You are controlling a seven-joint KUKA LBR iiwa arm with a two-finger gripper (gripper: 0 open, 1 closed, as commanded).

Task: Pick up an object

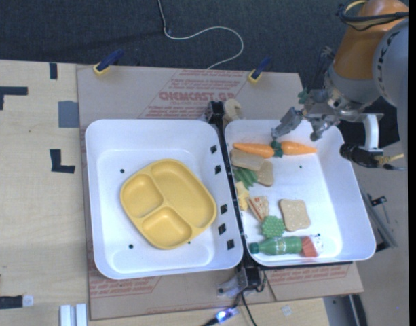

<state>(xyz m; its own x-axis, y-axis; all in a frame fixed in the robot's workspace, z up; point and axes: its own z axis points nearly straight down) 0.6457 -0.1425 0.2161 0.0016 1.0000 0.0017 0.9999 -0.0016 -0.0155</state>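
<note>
My gripper (304,128) hangs over the back of the right bin (343,189), just above two orange carrots (296,148) that lie end to end by the far wall. Its two fingers stand spread apart, open, with nothing between them. Below the carrots lie a bread slice (247,160), green leaves (246,176), a pizza wedge (258,207), a square of toast (294,214), a broccoli floret (272,226) and a green bottle (281,246) with a red cap along the front wall.
The left bin (106,155) holds a yellow divided plate (168,202). A black clip strip (224,175) runs along the seam between the bins. A white cable (194,32) loops behind the cardboard. The right half of the right bin's floor is bare.
</note>
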